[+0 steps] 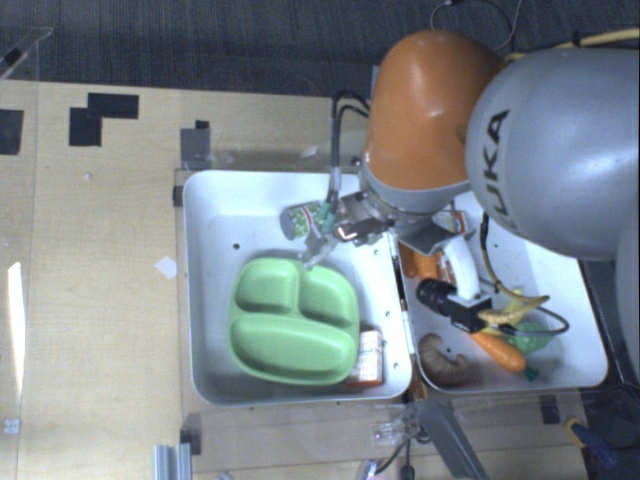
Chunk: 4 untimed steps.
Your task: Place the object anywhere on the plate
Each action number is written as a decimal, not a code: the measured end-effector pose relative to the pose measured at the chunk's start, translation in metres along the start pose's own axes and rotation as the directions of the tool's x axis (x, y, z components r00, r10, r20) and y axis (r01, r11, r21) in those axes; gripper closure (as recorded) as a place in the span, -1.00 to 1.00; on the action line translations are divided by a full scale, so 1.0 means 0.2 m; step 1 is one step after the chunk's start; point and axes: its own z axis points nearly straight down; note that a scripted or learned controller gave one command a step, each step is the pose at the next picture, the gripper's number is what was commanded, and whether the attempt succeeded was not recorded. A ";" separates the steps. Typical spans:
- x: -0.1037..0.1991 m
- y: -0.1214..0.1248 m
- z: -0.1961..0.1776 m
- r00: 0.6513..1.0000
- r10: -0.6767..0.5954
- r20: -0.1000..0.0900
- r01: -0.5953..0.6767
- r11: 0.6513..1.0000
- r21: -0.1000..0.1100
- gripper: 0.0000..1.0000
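Observation:
A green divided plate [295, 320] lies in the left white bin [205, 298], toward its front. My gripper [318, 240] hangs over the plate's back right corner, under the orange wrist. A small green-and-white can-like object [299, 218] sits right beside the gripper on its left, at the back of the bin. The view does not settle whether it is held or rests on the bin floor.
A small orange-and-white box [371, 358] lies against the plate's front right edge. The right bin [590, 363] holds a carrot [497, 351], a banana [517, 305], a brown piece [446, 360] and an orange item [424, 265]. The arm covers that bin's back.

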 end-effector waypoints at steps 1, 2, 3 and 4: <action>-0.17 0.16 -0.60 0.999 -0.050 0.001 0.050 0.999 -0.003 -1.00; 0.08 0.19 0.24 1.000 -0.021 0.000 0.021 1.000 0.002 -1.00; 0.08 0.19 0.24 1.000 -0.021 0.000 0.021 1.000 0.002 -1.00; -0.10 0.06 0.18 1.000 0.012 0.000 -0.012 1.000 0.000 -1.00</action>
